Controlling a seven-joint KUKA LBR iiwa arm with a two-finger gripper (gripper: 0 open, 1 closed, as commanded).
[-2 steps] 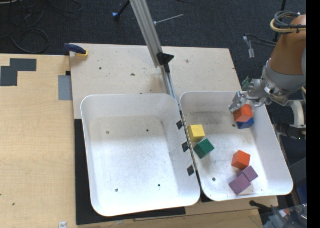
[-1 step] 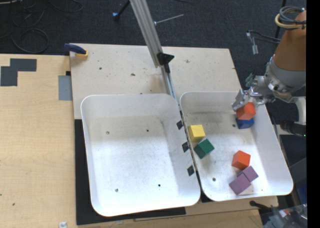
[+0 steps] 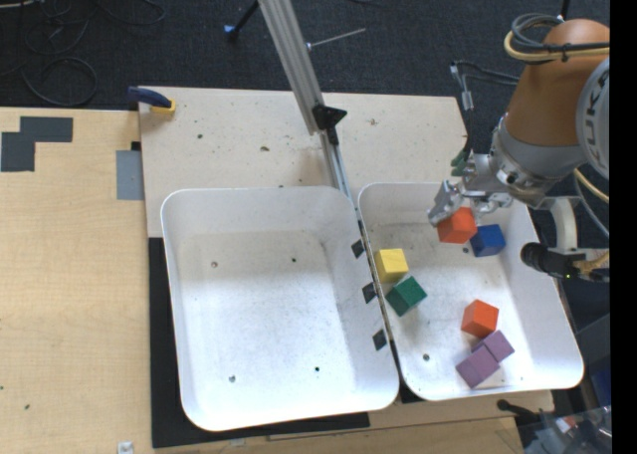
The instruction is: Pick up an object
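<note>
My gripper (image 3: 460, 211) hangs over the back of the right bin (image 3: 557, 382), shut on a red-orange cube (image 3: 458, 227) that shows between its fingers, lifted a little above the bin floor. Right beside it lies a blue cube (image 3: 488, 240). Lower in the same bin rest a yellow cube (image 3: 391, 263), a green cube (image 3: 406, 295), an orange cube (image 3: 480, 319) and two purple blocks (image 3: 485, 357).
The left bin (image 3: 179, 243) sits next to the right one, split from it by a divider with black clips (image 3: 366, 291). A slanted aluminium bar (image 3: 294, 54) rises from the bench behind the bins. A blue-yellow clamp (image 3: 151, 99) lies at the bench's back left.
</note>
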